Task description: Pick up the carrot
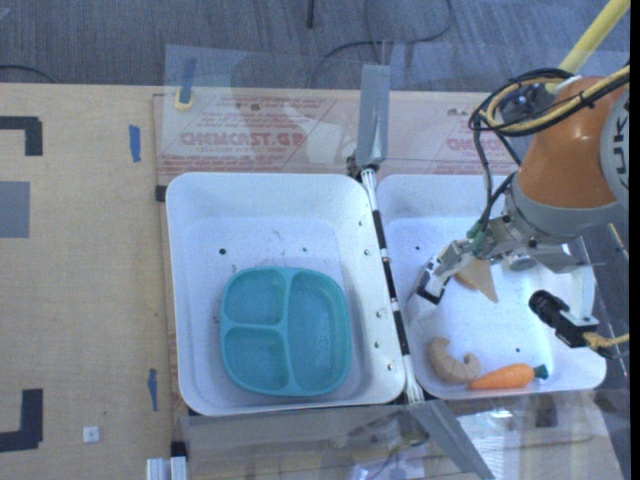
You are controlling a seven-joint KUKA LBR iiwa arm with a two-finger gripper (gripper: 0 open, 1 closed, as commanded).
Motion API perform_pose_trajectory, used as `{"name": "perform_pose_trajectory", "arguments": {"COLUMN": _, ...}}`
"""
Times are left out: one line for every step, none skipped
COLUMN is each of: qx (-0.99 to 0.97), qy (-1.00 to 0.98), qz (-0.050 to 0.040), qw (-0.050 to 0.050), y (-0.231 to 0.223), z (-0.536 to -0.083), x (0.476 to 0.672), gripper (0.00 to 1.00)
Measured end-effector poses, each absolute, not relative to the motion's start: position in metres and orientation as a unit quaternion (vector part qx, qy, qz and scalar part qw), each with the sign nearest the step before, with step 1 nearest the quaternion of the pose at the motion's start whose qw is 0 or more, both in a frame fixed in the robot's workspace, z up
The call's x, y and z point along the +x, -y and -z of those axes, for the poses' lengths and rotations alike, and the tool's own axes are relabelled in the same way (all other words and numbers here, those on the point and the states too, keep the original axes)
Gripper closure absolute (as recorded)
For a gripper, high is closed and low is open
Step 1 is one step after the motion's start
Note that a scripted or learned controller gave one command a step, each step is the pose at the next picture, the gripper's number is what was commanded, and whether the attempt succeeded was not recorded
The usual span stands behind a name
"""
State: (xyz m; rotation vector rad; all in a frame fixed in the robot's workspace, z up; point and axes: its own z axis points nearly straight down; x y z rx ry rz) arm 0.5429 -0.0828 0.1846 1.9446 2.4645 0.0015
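The carrot [505, 376], orange with a small green top at its right end, lies along the front wall of the right bin [420, 203]. My gripper [440, 273] hangs over the middle of that bin, up and to the left of the carrot and well apart from it. A tan wedge-shaped piece [480, 281] lies on the bin floor just to the right of the gripper. Nothing of the carrot is hidden.
A tan curved food piece [450, 361] lies just left of the carrot, almost touching its tip. The left bin [260, 193] holds a teal divided plate [287, 331]. The arm's orange wrist [570, 158] covers the right bin's back right corner.
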Motion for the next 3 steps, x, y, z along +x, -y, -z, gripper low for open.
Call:
{"name": "perform_pose_trajectory", "arguments": {"qx": 0.576, "qy": -0.818, "qz": 0.0001, "qw": -0.001, "y": 0.006, "z": -0.184, "x": 0.537, "gripper": 1.0}}
{"name": "perform_pose_trajectory", "arguments": {"qx": 0.64, "qy": -0.769, "qz": -0.0001, "qw": 0.001, "y": 0.054, "z": -0.259, "x": 0.553, "gripper": 1.0}}
{"name": "perform_pose_trajectory", "arguments": {"qx": 0.591, "qy": -0.806, "qz": 0.0, "qw": 0.0, "y": 0.005, "z": -0.186, "x": 0.547, "gripper": 1.0}}
